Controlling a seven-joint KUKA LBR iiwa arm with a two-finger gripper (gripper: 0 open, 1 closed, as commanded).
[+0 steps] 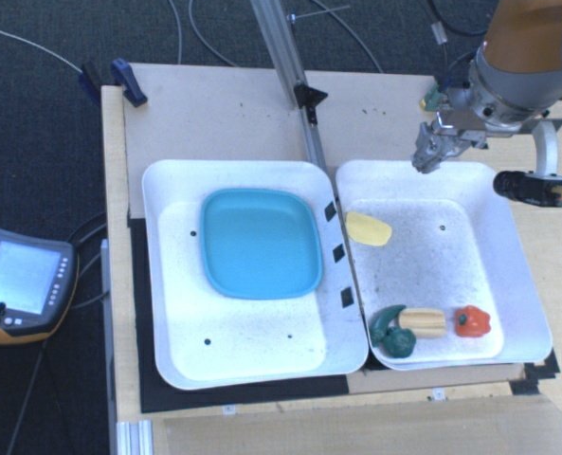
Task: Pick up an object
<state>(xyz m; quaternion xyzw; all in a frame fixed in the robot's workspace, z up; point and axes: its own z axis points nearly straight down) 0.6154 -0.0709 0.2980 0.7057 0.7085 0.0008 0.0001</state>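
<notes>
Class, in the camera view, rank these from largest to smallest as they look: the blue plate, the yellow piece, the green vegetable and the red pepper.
1. Blue plate, by far the largest.
2. Green vegetable and yellow piece: they look too alike to rank.
3. Red pepper, slightly the smallest.

My arm is reaching in from the right, and my gripper (430,156) is hanging over the far rim of the right bin (508,254), clear of everything inside it. A yellow piece (368,228) is lying near that bin's left wall, well apart from my gripper. Along the near edge, a green vegetable (392,331), a tan block (423,322) and a red pepper (471,321) are sitting in a row, the green one touching the block. The left bin (167,254) is holding a blue plate (262,243). A slanted metal rail (285,55) is running down to the seam between the bins. A teach pendant (20,282) is resting on the floor at left.
</notes>
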